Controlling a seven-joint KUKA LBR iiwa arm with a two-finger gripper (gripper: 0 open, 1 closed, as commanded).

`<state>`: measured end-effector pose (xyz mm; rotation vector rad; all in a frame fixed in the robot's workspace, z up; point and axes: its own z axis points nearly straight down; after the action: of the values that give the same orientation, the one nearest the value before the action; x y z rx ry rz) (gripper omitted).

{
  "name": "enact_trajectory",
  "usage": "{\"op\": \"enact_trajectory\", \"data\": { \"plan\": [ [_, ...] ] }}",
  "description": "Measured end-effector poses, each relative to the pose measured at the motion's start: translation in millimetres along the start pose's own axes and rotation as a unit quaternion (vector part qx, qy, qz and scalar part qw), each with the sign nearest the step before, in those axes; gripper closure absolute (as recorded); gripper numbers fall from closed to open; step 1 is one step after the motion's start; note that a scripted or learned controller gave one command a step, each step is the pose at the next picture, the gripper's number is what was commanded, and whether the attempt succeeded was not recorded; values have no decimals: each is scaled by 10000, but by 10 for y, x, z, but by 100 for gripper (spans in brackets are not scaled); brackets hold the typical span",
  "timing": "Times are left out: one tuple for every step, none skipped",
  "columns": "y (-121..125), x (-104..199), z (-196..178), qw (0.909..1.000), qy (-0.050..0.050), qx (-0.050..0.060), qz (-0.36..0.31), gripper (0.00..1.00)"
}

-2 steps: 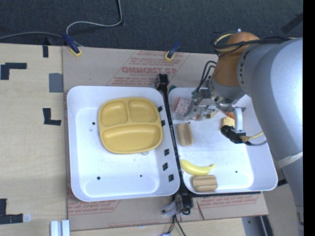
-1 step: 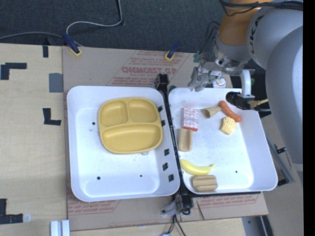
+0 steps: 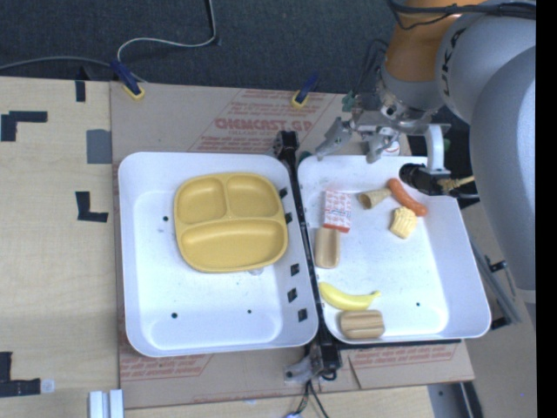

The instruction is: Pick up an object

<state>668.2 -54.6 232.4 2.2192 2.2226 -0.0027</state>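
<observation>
1. Camera view, the arm side: the hand (image 3: 365, 138) hangs over the back rim of the right bin (image 3: 452, 259), with nothing between its fingers. They look spread apart (pretty small at this angle, so take that loosely).

2. Same view, the stuff to grab: everything loose is in the right bin. There's a red-and-white packet (image 3: 337, 210), a tan roll (image 3: 327, 247) just below it, a sausage (image 3: 407, 196), a corn piece (image 3: 402, 224), and a small tan cone-ish thing (image 3: 375, 198). A banana (image 3: 348, 298) and a bread roll (image 3: 361, 324) sit down at the front edge.

3. The left bin (image 3: 139, 259) has a yellow divided plate (image 3: 231, 220) and that's it.

4. What could go wrong: the packet and tan roll are practically touching, so closing on one might shove or drag the other.

5. Banana and bread roll are also snug together and close to the front wall, so I'd guess a finger could clip the rim.

6. The sausage is round and lies near the right wall, so it might roll out of a pinch.

7. Coming straight down from where the hand is now risks hitting the back rim.
</observation>
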Motion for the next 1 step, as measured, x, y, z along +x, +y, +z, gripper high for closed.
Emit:
{"op": "enact_trajectory", "data": {
  "plan": [
    [-68,-461,1465,10000,0,-4,5,0]
  ]
}}
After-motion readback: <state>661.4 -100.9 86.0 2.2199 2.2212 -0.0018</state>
